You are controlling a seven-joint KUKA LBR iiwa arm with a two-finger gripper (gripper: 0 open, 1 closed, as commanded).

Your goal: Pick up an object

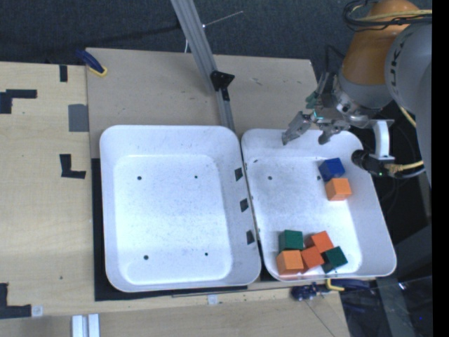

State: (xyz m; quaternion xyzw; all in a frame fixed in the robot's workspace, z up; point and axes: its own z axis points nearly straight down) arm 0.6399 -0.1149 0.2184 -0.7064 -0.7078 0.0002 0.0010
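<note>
Open hand [307, 134] above right bin [280, 149] — no legible labels

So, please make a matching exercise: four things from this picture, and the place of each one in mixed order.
Things:
1. blue block
2. gripper
3. left bin
4. dark green block

Places:
A. beside the right bin
B. above the right bin's top rim
C. just above a lone orange block
D. in the cluster at the right bin's lower end

Pairs: 1-C, 2-B, 3-A, 4-D

The bench [154, 90] bears two white bins [168, 202].
</note>
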